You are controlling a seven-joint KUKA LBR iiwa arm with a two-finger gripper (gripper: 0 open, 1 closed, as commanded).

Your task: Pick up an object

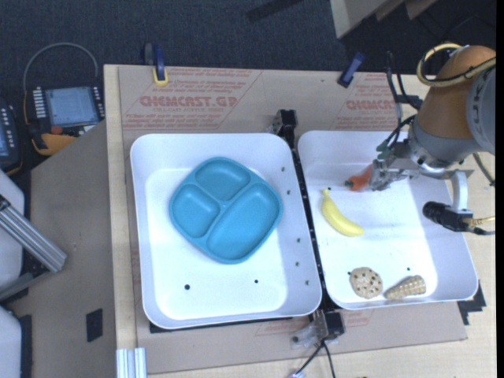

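Worktop (118, 211) with two white bins; jaws (383, 177) low in right bin (449, 274), spread unclear, orange carrot (360, 183) just beside, banana (339, 215) below-left.

banana (340, 215): yellow, lying flat, right bin's 9 o'clock side
carrot (359, 183): orange, 11 o'clock
cookie (365, 282): 6 o'clock
cone (405, 287): 5 o'clock

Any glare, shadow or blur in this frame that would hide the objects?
Camera view: even light, no strong glare on the bins; soft shadow beside the banana; the carrot by the tool is small and slightly soft; plate sharp.
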